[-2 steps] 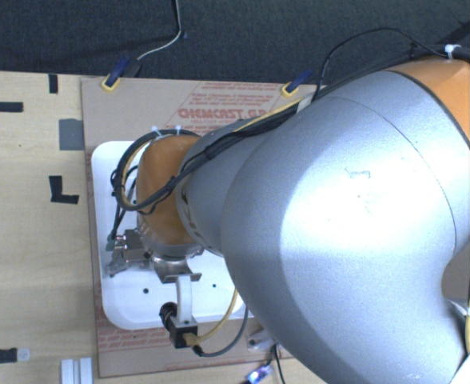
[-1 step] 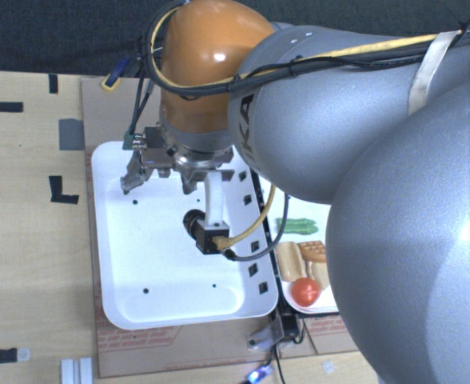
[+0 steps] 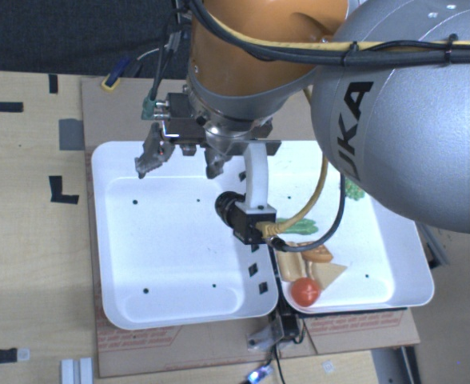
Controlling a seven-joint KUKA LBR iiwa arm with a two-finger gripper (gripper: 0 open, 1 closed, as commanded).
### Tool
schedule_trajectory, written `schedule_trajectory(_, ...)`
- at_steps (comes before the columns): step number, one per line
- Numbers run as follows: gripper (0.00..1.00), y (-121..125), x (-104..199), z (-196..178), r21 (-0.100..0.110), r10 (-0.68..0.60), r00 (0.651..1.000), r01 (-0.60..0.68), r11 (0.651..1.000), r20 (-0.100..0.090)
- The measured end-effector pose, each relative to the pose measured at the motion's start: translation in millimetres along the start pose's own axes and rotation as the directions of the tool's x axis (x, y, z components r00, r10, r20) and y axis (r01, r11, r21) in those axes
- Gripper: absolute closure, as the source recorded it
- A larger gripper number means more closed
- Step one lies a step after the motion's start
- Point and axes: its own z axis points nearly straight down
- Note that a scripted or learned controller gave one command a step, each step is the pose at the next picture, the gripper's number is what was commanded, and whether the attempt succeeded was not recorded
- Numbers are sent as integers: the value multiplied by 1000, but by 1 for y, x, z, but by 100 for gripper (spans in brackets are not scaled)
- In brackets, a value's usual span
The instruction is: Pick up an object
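Observation:
My gripper (image 3: 181, 165) hangs over the far edge of the left bin (image 3: 163, 250), its two dark fingertips (image 3: 149, 163) spread wide, open, with nothing between them. The objects lie in the right bin (image 3: 379, 238): a red tomato-like ball (image 3: 304, 292) at its near left corner, a tan wedge (image 3: 326, 274) beside it, an orange piece (image 3: 316, 254) behind that, and a green leafy piece (image 3: 299, 228) near the divider. Another green piece (image 3: 352, 189) peeks out from under the arm. All of these lie to the right of the gripper and nearer the front.
A black cylindrical part on a white bracket (image 3: 236, 211) sits at the divider between the bins, with a yellow cable running from it. The large grey and orange arm body covers the far part of the right bin. Cardboard (image 3: 139, 338) lies under the bins.

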Motion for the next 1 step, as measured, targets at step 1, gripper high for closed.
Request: schedule_trajectory(1,100,0,0,0,14,1,1000,-2,1000,11)
